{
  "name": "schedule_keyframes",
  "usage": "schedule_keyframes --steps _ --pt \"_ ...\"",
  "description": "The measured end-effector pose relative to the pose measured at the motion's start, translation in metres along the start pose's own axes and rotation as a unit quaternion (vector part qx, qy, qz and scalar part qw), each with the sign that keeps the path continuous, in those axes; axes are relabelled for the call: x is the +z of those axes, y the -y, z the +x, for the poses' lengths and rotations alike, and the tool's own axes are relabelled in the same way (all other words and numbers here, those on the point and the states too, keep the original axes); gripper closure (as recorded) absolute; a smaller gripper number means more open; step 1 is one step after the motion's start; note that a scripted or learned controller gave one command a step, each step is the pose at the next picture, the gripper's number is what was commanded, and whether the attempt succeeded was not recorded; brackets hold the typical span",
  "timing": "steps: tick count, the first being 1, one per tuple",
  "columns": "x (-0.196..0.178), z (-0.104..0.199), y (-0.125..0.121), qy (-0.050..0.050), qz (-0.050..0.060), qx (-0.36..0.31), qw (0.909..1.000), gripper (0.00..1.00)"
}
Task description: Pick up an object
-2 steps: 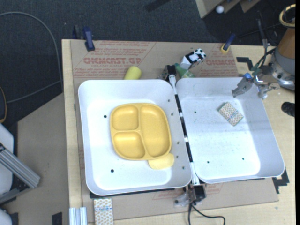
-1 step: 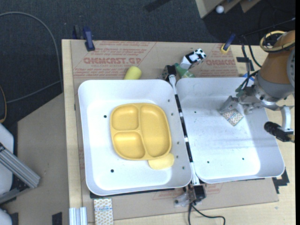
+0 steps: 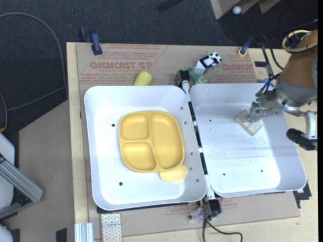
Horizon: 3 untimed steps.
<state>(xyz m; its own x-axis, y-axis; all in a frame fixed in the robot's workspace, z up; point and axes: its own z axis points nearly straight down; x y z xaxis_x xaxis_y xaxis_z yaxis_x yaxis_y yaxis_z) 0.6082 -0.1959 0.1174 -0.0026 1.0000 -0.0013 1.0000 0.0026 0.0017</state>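
Observation:
A small flat patterned pad (image 3: 249, 123) lies in the right bin (image 3: 242, 175), near its far right side. My gripper (image 3: 258, 108) hangs right over the pad's upper right corner, at or just above it; whether they touch is unclear. The grey arm with its orange band (image 3: 299, 69) comes in from the right edge. In the left bin (image 3: 101, 135) sits a yellow divided plate (image 3: 151, 140), and a pale yellow piece (image 3: 174, 174) pokes out from under the plate's near right corner.
Beyond the bins on the bench are a yellow cylinder (image 3: 143, 78), a black-and-white toy (image 3: 209, 62) and two blue clamps (image 3: 95, 42) (image 3: 246, 46). A black fitting (image 3: 302, 139) on the arm overhangs the right bin's right wall. A small packet (image 3: 111, 226) lies at the front.

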Motion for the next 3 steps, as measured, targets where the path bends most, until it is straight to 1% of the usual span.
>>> schedule_keyframes --steps 1,2,3 --pt "-0.047 -0.014 0.034 0.000 0.001 0.001 1.0000 1.00" --pt "-0.046 -0.014 0.034 -0.001 0.002 0.001 1.0000 0.00" --pt "0.034 -0.004 0.047 -0.001 0.002 0.001 1.0000 0.00"
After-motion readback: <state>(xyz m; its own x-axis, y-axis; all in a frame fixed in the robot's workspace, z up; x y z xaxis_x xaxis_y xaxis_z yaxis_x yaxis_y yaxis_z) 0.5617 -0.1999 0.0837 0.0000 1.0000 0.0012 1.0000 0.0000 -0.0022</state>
